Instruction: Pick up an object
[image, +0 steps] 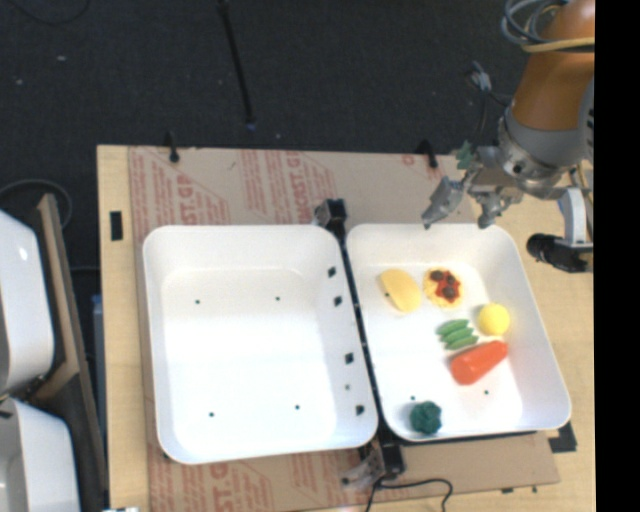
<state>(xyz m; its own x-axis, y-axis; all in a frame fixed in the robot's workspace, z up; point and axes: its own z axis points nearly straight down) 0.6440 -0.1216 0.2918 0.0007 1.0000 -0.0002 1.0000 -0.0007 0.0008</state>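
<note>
My gripper (463, 211) hangs over the far rim of the right bin (540, 300), its two fingers spread open with nothing between them. Below it in that bin lie a pale yellow piece (401, 290), a small pizza-like round with red and dark spots (443, 286), a yellow ball (493, 319), a green pea pod (455, 333), an orange-red carrot-like piece (478, 362) and a dark green clump (426, 417). All of them rest on the bin floor, apart from the gripper.
The left bin (250, 340) sits beside the right one, joined by a black divider strip (350, 320). Both rest on a cardboard-covered bench (250, 185). White equipment (25, 330) stands at the left edge. The arm's orange band (553, 85) is at upper right.
</note>
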